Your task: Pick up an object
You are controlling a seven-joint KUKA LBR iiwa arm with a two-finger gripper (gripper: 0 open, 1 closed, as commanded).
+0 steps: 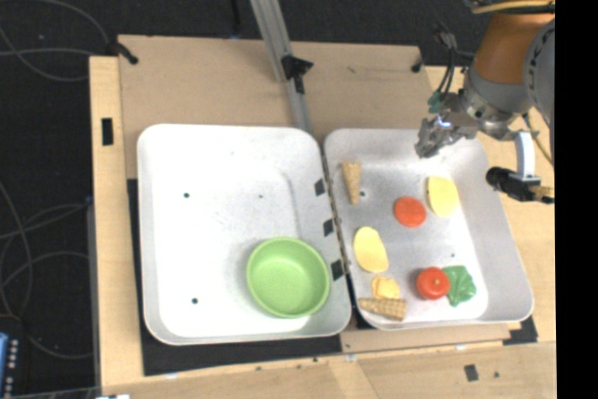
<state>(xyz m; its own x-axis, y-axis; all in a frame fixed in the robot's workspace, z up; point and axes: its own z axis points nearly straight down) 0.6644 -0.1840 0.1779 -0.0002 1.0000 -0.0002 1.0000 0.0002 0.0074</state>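
Bench, two white bins. Left bin (187, 163): green bowl (288, 277) at 5 o'clock. Right bin (505, 271): cone, yellow pieces, red disc (409, 211), tomato. Gripper (432, 141) hovers at 12 o'clock, state unclear, nothing visibly held. Pick not yet done.

A green bowl (288, 277) sits upright near the left bin's (187, 154) front right corner. In the right bin (500, 238) lie two cones (351, 181), yellow pieces (442, 196), an orange disc (409, 212) and a tomato (432, 282).
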